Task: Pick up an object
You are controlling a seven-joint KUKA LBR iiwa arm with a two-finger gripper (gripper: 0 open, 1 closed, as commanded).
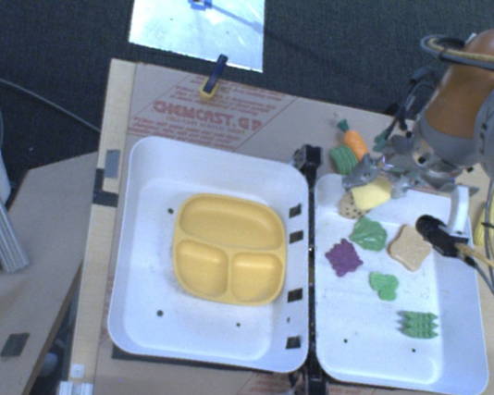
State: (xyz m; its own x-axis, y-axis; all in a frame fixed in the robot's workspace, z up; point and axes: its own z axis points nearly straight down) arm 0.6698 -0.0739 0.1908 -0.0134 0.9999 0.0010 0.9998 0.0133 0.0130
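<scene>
My gripper [377, 178] hangs over the far left corner of the right bin [453, 367]. A pale yellow food piece [370, 197] lies right under its tip, touching it or very close to it. Whether it is gripped is hidden. A small tan speckled cookie [348, 208] peeks out just left of the yellow piece. Nearer in the same bin lie a green leaf [369, 233], purple grapes [343, 256], a slice of toast [409, 248], a small green piece [383, 285] and a ridged green piece [418, 324].
The left bin [144, 222] holds a yellow divided plate [229, 247]. An orange carrot with a green top [348, 149] lies on the cardboard just beyond the right bin's far rim. The grey arm reaches in from the upper right.
</scene>
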